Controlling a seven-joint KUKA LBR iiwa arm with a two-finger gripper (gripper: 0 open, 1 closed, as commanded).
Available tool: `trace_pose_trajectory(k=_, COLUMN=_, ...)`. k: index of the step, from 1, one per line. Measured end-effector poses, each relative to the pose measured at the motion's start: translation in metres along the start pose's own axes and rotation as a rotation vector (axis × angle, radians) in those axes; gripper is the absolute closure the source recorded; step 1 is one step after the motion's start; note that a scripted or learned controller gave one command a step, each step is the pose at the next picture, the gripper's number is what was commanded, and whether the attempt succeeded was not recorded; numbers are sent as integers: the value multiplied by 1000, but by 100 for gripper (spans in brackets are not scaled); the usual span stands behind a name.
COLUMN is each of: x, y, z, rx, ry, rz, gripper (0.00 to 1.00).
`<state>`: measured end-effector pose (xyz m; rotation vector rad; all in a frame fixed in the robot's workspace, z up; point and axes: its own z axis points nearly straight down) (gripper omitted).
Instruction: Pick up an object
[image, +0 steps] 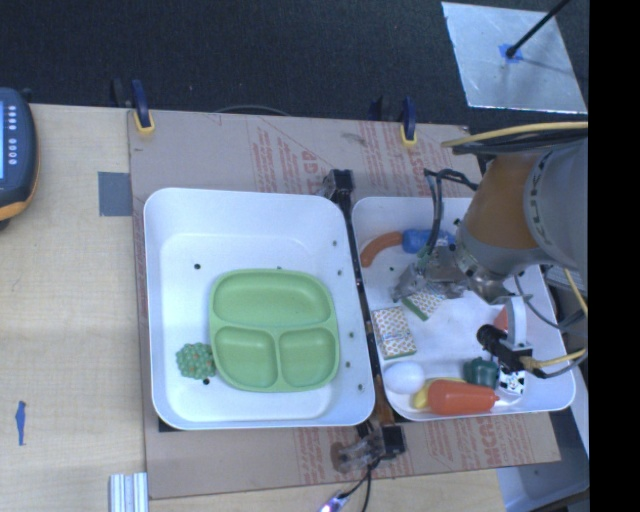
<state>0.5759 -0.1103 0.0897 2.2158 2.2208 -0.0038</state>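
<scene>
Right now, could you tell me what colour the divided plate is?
Light green, clearest in the camera view.

Two white bins (250, 205); one green plate (272, 328); one carrot (460, 397); one egg (403, 377)

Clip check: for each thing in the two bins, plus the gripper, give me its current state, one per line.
Gripper: low in the right bin, fingers unclear.
Green plate: flat in the left bin, right side up.
Green ball: resting against the plate's left edge.
Patterned card: flat by the right bin's left wall.
White egg: lying loose.
Orange carrot: on its side by the near wall.
Blue piece: loose at the far end.
</scene>
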Motion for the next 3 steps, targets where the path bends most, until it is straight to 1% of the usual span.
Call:
trace_pose_trajectory(k=1, x=1, y=3, z=-18, rx=-5, ry=2, rz=-4, gripper=100)
trace_pose_trajectory(k=2, x=-8, y=-13, z=-83, rx=-1, ry=4, rz=2, gripper=100)
trace_pose_trajectory(k=3, x=-7, y=-14, z=-79, rx=4, ry=5, rz=1, gripper=0)
